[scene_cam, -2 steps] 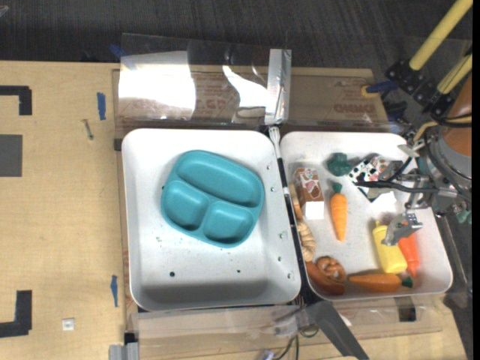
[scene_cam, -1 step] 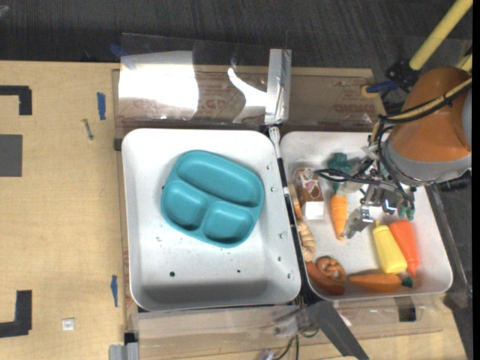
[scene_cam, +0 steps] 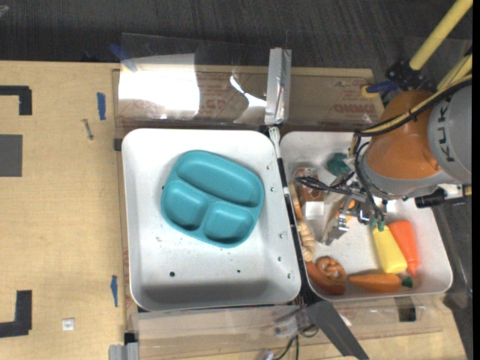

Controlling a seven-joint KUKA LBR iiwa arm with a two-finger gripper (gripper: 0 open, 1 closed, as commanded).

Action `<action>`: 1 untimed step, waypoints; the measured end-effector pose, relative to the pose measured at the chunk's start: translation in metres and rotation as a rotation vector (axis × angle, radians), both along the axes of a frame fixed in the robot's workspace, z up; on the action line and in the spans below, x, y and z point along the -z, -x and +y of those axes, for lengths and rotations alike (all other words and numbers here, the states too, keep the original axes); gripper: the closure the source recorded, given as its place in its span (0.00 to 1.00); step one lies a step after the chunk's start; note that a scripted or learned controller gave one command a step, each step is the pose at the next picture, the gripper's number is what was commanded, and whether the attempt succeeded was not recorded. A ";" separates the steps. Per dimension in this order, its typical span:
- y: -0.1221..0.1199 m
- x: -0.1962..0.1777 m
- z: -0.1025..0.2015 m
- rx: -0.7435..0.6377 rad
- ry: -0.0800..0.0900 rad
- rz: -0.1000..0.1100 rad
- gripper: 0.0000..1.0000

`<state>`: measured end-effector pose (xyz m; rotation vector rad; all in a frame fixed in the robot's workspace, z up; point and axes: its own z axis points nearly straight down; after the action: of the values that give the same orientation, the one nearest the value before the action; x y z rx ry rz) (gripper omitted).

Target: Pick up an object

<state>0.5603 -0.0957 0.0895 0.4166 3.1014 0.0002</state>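
Nearest, along the lower edge of the right bin (scene_cam: 439,280), an orange carrot-shaped toy (scene_cam: 375,281) lies flat with a green tip at its right end. Just left of it sits a round brown-and-orange toy (scene_cam: 327,271). Slightly further up, a yellow bottle-shaped toy (scene_cam: 388,250) and an orange toy (scene_cam: 406,246) lie side by side, touching, both pointing up the frame. A string of pale beads (scene_cam: 306,235) runs along the bin's left wall.

At the middle of this bin the gripper (scene_cam: 339,220) is low among the clutter, just left of the yellow bottle's top. Whether it is spread or pressed together cannot be told, and nothing can be seen pinched in it. The grey arm (scene_cam: 450,137) with its orange band (scene_cam: 401,145) comes in from the right edge above it. A small teal piece (scene_cam: 341,162) lies near the bin's upper wall.

The left bin (scene_cam: 142,276) holds a teal divided plate (scene_cam: 214,197), resting tilted in its middle.

Beyond both bins, clear plastic sheets (scene_cam: 187,88) stand at the upper centre, and a yellow pole (scene_cam: 446,25) slants across the upper right corner.
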 end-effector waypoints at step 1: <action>-0.004 -0.014 0.001 -0.003 0.003 -0.012 1.00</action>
<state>0.5640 -0.0950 0.1030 0.4110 3.0897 -0.0013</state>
